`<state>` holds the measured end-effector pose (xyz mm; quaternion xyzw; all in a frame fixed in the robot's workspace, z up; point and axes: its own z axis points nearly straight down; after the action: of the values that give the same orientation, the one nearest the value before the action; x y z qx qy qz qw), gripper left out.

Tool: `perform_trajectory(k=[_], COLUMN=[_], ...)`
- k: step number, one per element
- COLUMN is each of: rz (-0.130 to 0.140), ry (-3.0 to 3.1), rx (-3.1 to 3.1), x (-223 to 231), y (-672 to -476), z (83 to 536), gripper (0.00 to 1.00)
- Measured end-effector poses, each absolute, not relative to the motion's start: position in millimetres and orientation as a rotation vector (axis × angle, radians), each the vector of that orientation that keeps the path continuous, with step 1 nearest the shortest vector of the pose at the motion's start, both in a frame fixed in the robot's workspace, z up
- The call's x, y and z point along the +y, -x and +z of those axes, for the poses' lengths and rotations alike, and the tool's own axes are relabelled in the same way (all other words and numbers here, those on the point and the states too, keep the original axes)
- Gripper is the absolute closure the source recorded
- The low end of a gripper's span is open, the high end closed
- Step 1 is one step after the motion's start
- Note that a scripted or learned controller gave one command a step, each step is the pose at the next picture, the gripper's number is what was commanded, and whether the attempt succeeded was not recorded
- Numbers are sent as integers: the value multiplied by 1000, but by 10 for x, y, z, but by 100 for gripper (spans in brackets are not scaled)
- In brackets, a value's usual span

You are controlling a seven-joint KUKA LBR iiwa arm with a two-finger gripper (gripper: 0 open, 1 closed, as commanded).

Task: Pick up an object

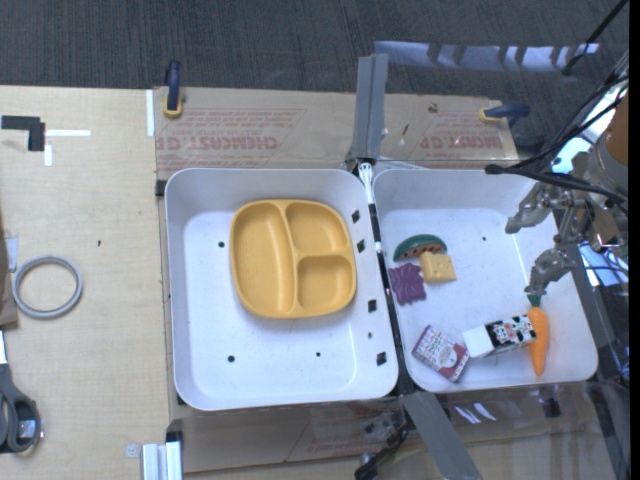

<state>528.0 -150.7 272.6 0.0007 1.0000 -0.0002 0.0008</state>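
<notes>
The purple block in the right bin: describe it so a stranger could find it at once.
Start at the right bin, the one without the yellow divided plate. Near its left wall sits a cluster of three small pieces; the purple block is the lowest and leftmost, below the watermelon slice and beside the yellow cheese wedge. It alone is purple.

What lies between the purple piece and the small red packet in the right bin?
Nothing: the camera view shows bare white floor between the purple piece and the red packet.
</notes>
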Motion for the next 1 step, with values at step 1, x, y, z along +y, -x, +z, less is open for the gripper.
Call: perform_trajectory(k=[1], rz=[-2], ry=[-37], rx=[3137], x=[-1475], y=[-4922], z=[3337], gripper=[0])
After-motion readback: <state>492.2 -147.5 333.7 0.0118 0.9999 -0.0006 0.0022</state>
